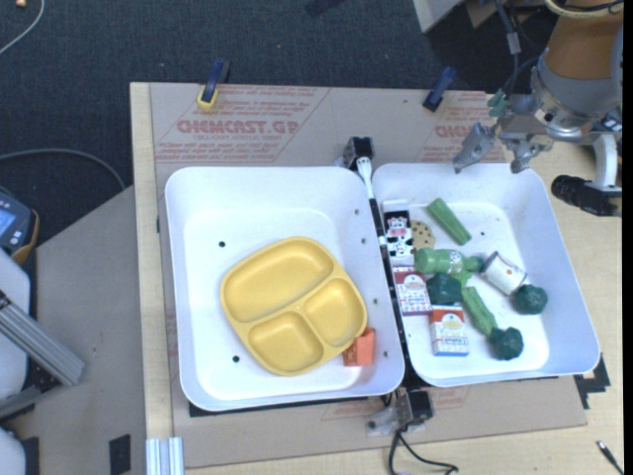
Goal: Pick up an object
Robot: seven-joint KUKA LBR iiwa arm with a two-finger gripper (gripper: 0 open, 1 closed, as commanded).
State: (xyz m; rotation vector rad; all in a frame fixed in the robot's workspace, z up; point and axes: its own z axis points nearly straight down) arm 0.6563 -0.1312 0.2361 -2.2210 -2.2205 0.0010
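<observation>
While the hand (492, 148) hovers spread and empty above the right bin (569, 295) at its twelve o'clock rim, a green stick (448, 220) lies just below; it looks light and stiff, best pinched across its middle.

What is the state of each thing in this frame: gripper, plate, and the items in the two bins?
Gripper: jaws spread open, holding nothing, above the right bin's far rim.
Yellow divided plate: upright, flat in the left bin, compartments bare.
Orange block: lying against the plate's near edge.
Green cylinder: lying flat in the right bin.
Small cartons: lying flat.
Green bottle: on its side.
</observation>
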